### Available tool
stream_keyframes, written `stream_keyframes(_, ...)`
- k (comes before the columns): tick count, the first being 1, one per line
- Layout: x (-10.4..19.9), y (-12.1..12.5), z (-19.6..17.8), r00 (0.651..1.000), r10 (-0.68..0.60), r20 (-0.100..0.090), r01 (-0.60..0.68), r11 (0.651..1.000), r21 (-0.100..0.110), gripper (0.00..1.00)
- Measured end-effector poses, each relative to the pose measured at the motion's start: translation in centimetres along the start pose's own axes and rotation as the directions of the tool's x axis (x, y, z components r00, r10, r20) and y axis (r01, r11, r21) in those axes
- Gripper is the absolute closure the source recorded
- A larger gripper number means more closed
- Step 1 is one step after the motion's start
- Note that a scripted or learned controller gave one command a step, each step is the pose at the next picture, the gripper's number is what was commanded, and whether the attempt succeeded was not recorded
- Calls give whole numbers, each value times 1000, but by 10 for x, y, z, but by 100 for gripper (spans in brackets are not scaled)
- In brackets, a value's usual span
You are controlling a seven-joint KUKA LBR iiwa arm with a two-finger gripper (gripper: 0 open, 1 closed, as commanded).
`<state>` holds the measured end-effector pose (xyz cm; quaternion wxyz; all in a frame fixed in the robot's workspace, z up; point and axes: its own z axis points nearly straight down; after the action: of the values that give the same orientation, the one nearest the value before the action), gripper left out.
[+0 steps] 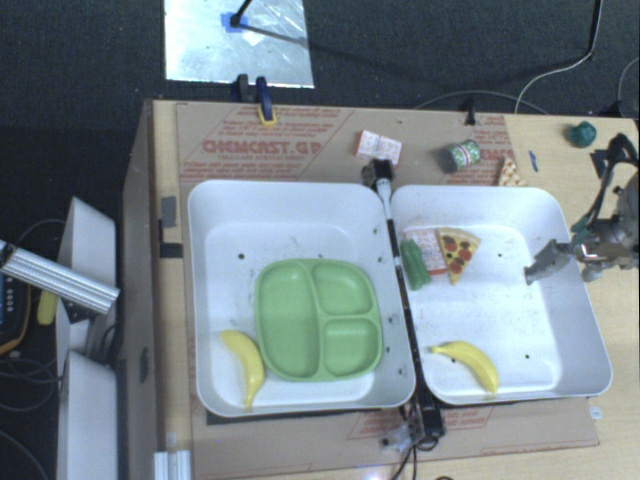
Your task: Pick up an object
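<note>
The right bin (560,368) holds a yellow banana (468,362) near its front edge. At its back left lie a pizza slice (459,250), a green oblong piece (413,262) and a pale card (428,251) under them. My gripper (548,262) hangs over the right bin's right side, well apart from these objects, with nothing seen in it. The left bin (215,228) holds a green divided plate (318,320) and a second banana (245,364) at its front left.
Behind the bins on the cardboard lie a small tin (463,154), a white tag (379,146) and a blue-yellow clamp (264,98). A teal ball (584,133) sits at the far right. A metal ridge (397,278) divides the two bins.
</note>
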<state>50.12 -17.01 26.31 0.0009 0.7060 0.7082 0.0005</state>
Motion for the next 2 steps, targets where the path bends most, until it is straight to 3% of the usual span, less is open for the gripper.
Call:
stream_keyframes(1, 51, 54, 116, 1000, 0, -1, 0, 1000, 4, 0)
stream_keyframes(2, 53, 115, 152, 1000, -1, -1, 1, 1000, 1, 0)
